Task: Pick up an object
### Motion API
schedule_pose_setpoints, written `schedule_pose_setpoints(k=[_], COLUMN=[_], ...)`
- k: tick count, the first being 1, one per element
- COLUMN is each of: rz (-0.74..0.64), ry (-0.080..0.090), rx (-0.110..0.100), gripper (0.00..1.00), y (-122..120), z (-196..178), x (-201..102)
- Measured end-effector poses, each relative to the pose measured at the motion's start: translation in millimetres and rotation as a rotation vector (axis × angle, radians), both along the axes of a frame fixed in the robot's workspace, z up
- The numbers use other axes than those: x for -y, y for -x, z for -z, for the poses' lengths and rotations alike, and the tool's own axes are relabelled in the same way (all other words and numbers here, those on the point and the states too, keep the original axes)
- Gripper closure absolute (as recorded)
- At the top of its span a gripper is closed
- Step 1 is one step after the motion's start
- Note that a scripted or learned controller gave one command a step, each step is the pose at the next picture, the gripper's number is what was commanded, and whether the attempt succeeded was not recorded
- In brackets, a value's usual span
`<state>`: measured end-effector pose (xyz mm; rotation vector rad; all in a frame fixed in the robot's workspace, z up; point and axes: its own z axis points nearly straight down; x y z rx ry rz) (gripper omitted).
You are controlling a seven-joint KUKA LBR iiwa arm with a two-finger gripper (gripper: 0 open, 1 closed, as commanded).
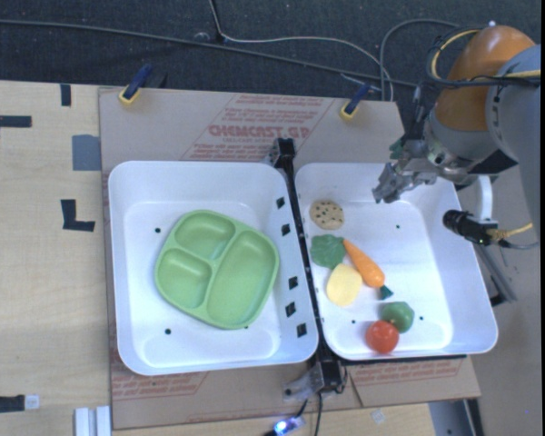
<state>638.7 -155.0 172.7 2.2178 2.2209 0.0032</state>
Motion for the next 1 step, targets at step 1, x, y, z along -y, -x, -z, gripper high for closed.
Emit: schedule_pose_setpoints(k=[1], rz=[-0.001], ry=[0.001], rx=[0.002], gripper=[1.0], y=[-1.1], z=[-62.2], x=[-6.7])
